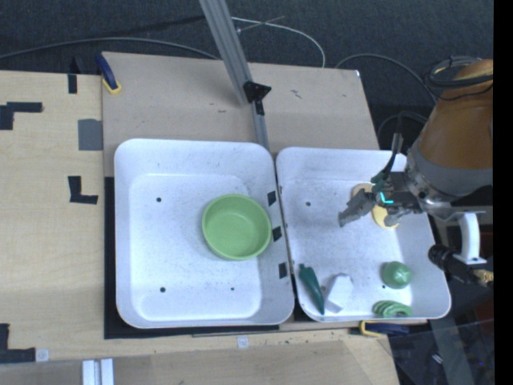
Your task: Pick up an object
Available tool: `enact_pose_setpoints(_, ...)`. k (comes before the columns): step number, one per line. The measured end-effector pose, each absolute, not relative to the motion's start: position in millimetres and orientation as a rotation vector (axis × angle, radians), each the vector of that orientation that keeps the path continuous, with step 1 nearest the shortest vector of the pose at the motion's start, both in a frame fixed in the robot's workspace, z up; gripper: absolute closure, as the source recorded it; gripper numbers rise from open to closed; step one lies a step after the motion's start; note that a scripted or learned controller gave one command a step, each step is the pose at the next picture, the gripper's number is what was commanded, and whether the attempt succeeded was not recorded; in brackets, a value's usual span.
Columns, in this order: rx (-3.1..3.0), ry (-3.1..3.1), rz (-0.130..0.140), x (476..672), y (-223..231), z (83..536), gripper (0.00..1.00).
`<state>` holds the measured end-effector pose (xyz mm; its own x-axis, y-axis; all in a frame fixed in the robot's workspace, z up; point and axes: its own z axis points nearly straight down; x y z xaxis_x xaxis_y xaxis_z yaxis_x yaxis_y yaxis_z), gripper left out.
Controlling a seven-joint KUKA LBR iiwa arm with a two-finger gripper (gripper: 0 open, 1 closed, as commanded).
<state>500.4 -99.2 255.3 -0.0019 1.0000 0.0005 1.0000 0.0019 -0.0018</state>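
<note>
Two shallow white bins sit side by side. We see a round green plastic bowl (pixel 236 227) in the left bin (pixel 136 215). In the right bin (pixel 321 183), the grey two-finger gripper (pixel 353 211) hangs over bare floor; we cannot tell its grip state. Near the front edge lie a small green ball (pixel 395 274), a flat green ridged piece (pixel 391 308), a white block (pixel 340 289) and a dark green stick (pixel 311 287). We judge the ball easiest: centre above it, then descend straight.

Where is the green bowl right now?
The green bowl sits in the left bin, toward its right side, near the divider between both bins.
</note>
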Motion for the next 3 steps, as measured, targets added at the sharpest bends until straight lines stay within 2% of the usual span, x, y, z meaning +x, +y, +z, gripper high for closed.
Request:
enact_pose_setpoints(2,-2.217,-2.217,0.007,491.4,-94.1,157.0,0.0)
enact_pose_setpoints(3,-2.216,-2.218,0.007,494.7,-91.9,111.9,0.0)
